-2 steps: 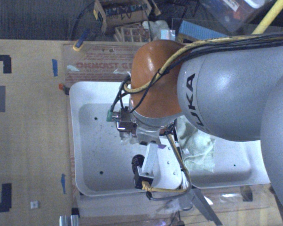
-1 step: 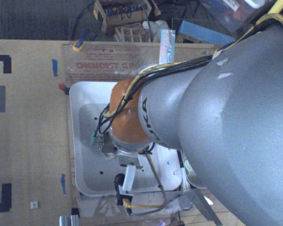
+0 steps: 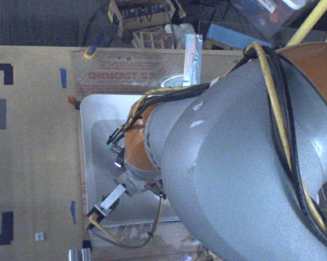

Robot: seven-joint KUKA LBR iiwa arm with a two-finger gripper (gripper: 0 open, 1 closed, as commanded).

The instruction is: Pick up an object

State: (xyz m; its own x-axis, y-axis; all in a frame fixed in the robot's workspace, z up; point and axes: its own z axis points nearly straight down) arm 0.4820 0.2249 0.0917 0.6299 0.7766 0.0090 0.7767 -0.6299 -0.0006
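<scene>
One grey arm [image 3: 245,162] reaches in from the right and covers most of the scene, with its orange band [image 3: 135,145] above the wrist. The wrist points down into one white bin [image 3: 90,145], near that bin's lower left area. The gripper [image 3: 132,181] sits under the wrist; whether it is parted or closed cannot be told from this angle. No object to be picked can be made out; much of the bin floor is hidden by the arm. Black and yellow cables [image 3: 283,107] run along the arm.
</scene>
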